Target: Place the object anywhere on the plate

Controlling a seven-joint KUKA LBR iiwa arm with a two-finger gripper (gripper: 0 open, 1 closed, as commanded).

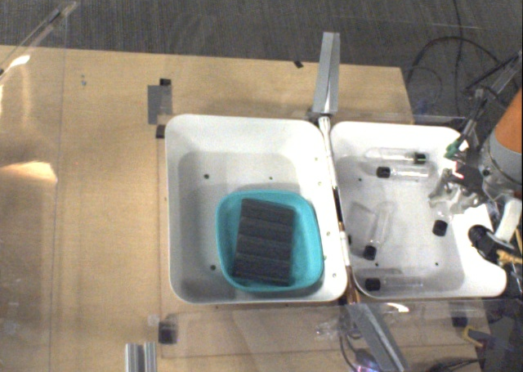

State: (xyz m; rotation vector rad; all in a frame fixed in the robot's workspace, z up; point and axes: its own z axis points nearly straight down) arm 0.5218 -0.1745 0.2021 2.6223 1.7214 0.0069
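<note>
The gripper (458, 186) was at the right side of the right bin (409, 135), over its white floor and close to the right rim. The arm (507, 137), with the orange band, entered from the right edge above it. Metal parts and cables around the wrist hid the fingers, so I cannot tell how far they were open, and I cannot tell if anything was between them.

Near the gripper, on the floor of the right bin, lay several clear tubes with black caps. One tube (398, 155) lay flat near the far wall, with a second tube (400, 172) just below it. Another one (376, 231) lay at a slant in the middle, and one more (392, 284) lay along the near rim. A small black piece (440, 228) was just beside the gripper, toward the near side. The middle of this bin had open floor between the tubes.

In the left bin (184, 215) stood a teal plate (309, 239) with raised edges, close to the near wall and to the wall shared with the right bin. On the plate lay a dark ribbed block (263, 242), slightly tilted, well inside the plate rim. The far half of the left bin was bare white floor.

Around both bins was the light wooden bench (82, 199).

No writing or label could be read.
</note>
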